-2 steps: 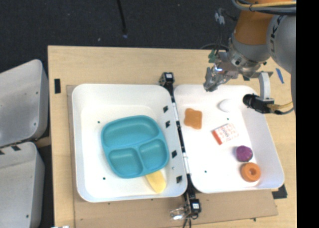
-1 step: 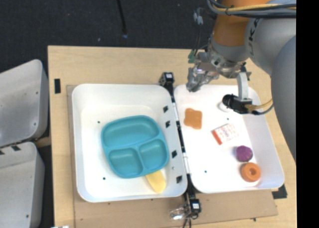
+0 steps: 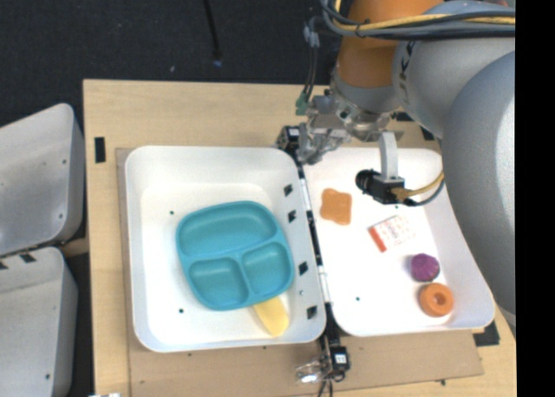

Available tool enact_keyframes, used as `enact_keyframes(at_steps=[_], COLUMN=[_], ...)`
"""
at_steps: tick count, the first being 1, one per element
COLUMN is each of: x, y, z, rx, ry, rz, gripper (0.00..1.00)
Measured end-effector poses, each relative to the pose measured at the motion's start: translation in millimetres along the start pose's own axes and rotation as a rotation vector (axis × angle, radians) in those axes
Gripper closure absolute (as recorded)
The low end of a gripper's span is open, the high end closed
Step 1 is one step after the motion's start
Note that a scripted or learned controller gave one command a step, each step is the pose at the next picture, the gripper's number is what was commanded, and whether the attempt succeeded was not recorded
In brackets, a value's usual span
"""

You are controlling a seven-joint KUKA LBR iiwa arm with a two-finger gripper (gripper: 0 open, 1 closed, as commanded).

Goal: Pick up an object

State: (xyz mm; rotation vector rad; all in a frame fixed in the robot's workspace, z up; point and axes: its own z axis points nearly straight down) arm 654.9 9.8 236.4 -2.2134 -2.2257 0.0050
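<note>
My gripper (image 3: 312,139) hangs over the far left corner of the right bin (image 3: 364,313), close to the divider between the bins. An orange flat piece (image 3: 336,205) lies just in front of it, a little to its right. Further right lies a red and white packet (image 3: 392,232). A purple lump (image 3: 423,267) and an orange ring (image 3: 436,299) sit near the bin's front right. The grey arm with its orange band (image 3: 386,14) covers the bin's far right part.
The left bin (image 3: 147,213) bears a teal divided tray (image 3: 234,254), with a yellow piece (image 3: 272,315) partly under its front edge. Black clips (image 3: 305,239) run along the seam between the bins. A black cable fitting (image 3: 380,184) hangs off the arm above the right bin.
</note>
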Motion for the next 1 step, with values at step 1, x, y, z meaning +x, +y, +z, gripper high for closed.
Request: enact_keyframes(at_steps=[1], x=[53.9], y=[6.6], z=[4.9], rx=[-0.003], ry=[0.001], rz=[-0.002], gripper=[1.0])
